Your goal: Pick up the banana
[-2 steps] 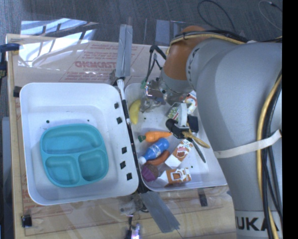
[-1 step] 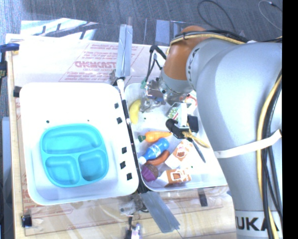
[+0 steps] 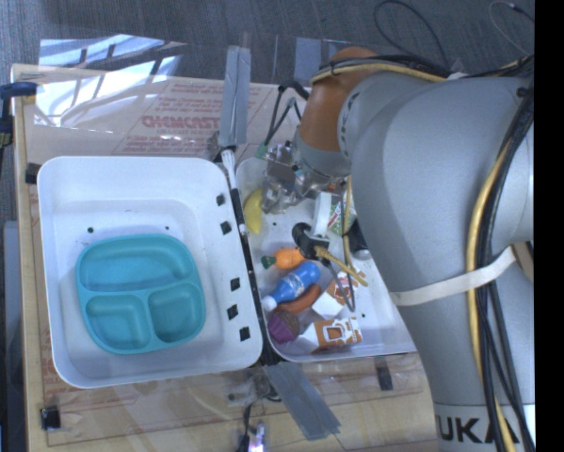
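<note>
The yellow banana (image 3: pixel 252 211) lies in the right bin (image 3: pixel 387 332), close to its upper left wall. My gripper (image 3: pixel 280 192) hangs just to the right of the banana, at the bin's far end, below the orange band of the wrist. The fingers are small and cluttered with cables, so their state is unclear. Nothing visible is lifted between them.
The right bin also holds a blue bottle (image 3: pixel 294 282), an orange piece (image 3: pixel 288 258), a purple item (image 3: pixel 283 326), a small carton (image 3: pixel 336 332) and other clutter. The left bin (image 3: pixel 60 196) holds a teal divided tray (image 3: pixel 140 292). The big grey arm covers the bin's right side.
</note>
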### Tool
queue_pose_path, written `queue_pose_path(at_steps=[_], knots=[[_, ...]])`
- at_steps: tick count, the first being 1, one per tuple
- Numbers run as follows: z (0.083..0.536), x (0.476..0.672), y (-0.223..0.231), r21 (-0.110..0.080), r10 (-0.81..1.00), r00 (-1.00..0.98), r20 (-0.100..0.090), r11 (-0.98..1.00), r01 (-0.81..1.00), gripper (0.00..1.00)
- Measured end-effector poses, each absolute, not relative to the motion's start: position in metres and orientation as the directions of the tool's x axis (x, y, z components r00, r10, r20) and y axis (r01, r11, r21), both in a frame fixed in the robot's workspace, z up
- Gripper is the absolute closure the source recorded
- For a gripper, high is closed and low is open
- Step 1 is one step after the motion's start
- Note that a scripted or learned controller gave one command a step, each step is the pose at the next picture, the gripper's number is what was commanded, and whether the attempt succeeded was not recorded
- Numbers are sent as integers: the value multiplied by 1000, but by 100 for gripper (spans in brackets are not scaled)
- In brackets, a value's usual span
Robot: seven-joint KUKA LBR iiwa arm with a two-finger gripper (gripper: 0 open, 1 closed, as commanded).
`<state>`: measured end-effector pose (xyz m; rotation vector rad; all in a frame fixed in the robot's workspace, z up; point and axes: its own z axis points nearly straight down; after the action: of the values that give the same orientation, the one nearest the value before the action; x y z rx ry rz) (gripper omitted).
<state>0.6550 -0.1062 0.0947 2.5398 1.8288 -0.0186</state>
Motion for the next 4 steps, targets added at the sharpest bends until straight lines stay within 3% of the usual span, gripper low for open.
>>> queue_pose_path(at_steps=[1, 2, 3, 4], knots=[[91, 546, -161, -4, 889, 458, -2, -458, 889, 0], [95, 591, -108, -4, 931, 365, 0, -365, 931, 0], [95, 653, -107, -13, 991, 132, -12, -132, 991, 0], [93, 654, -105, -8, 950, 312, -8, -312, 950, 0]])
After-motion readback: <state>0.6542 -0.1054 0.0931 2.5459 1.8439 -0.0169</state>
